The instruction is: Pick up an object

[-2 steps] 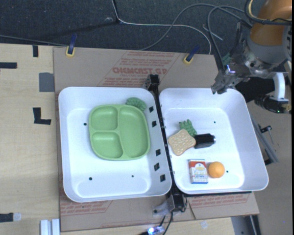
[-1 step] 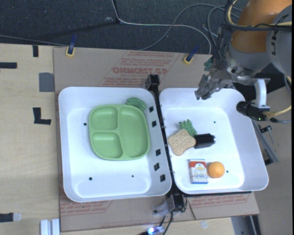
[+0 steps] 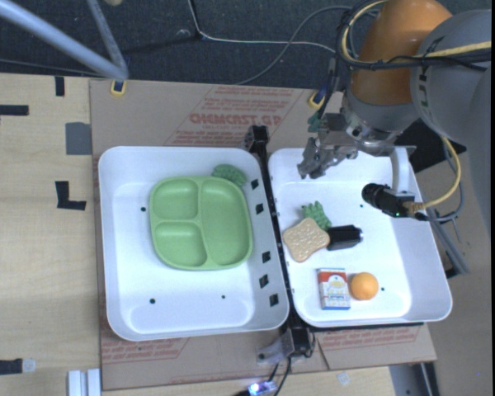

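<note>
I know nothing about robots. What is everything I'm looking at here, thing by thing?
left bin: one, white, left on the bench
right bin: one, white, beside it
divided plate: one, green, middle of left bin
small green piece: one, green, left bin, at the plate's far right corner
leafy piece: one, green, right bin, just beyond the toast
toast slice: one, tan, right bin, near its left wall
black item: one, black, right of the toast
small box: one, red, white and blue, right bin's near side
orange: one, orange, right of the box
arm: one, grey with an orange band, reaching in from the right
gripper: one, dark, over the right bin's far left part
</note>
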Available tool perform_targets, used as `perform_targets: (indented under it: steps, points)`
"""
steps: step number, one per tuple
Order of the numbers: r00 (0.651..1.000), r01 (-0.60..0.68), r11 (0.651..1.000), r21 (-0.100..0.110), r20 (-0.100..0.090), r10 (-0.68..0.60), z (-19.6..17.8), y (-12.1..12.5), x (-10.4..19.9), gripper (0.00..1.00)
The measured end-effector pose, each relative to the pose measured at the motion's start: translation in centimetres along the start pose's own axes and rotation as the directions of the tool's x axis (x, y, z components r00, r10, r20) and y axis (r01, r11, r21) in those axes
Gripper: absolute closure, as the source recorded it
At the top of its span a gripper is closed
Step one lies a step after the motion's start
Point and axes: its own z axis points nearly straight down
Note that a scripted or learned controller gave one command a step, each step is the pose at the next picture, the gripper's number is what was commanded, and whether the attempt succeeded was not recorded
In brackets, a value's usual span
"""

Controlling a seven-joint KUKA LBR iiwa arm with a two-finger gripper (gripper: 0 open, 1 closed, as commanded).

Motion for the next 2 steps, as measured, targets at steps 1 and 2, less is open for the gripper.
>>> perform_targets:
  steps: [1, 2]
  points:
    - [1.000, 0.000, 1.000, -0.001, 0.000, 0.000, 0.1, -1.5, 5.0, 1.00]
    - [1.000, 0.001, 1.000, -0.001, 0.000, -0.001, 0.9, -2.5, 11.0, 1.00]
